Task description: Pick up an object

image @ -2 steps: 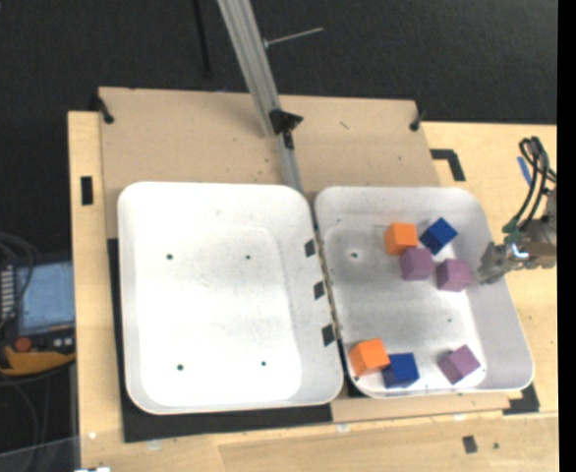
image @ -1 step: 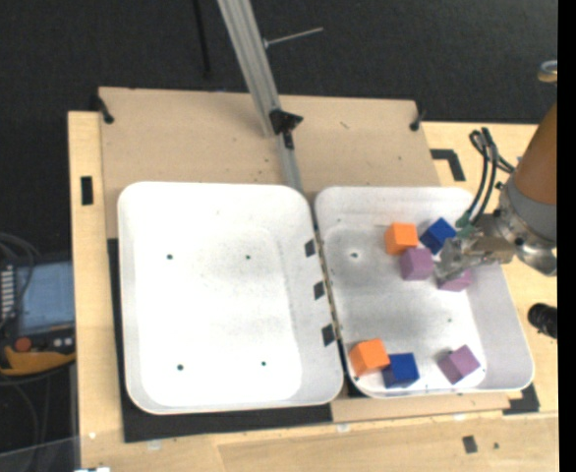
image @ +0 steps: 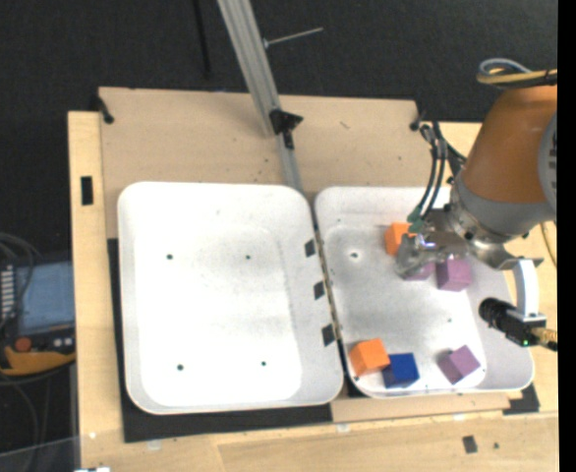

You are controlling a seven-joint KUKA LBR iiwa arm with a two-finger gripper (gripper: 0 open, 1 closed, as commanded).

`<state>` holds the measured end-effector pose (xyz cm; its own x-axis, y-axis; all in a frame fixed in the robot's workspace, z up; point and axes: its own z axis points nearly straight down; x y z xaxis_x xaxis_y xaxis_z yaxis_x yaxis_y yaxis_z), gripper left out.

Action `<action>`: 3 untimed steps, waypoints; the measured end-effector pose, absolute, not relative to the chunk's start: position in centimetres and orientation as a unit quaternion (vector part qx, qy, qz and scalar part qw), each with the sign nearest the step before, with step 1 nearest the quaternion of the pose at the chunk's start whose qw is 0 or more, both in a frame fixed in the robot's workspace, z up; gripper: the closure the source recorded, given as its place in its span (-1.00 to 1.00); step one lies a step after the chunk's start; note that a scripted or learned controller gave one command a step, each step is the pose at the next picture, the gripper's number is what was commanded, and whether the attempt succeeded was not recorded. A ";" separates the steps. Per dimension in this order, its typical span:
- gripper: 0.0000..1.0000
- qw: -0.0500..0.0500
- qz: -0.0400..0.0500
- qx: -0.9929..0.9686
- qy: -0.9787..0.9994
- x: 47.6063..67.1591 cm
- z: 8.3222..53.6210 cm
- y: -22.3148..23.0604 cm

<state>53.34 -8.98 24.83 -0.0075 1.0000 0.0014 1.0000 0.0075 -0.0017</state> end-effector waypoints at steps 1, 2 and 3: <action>1.00 0.000 -0.001 -0.704 -0.710 54.6 25.5 -4.4; 1.00 0.000 0.000 -0.705 -0.709 56.6 24.1 0.1; 1.00 0.000 -0.001 -0.704 -0.710 58.1 24.7 6.0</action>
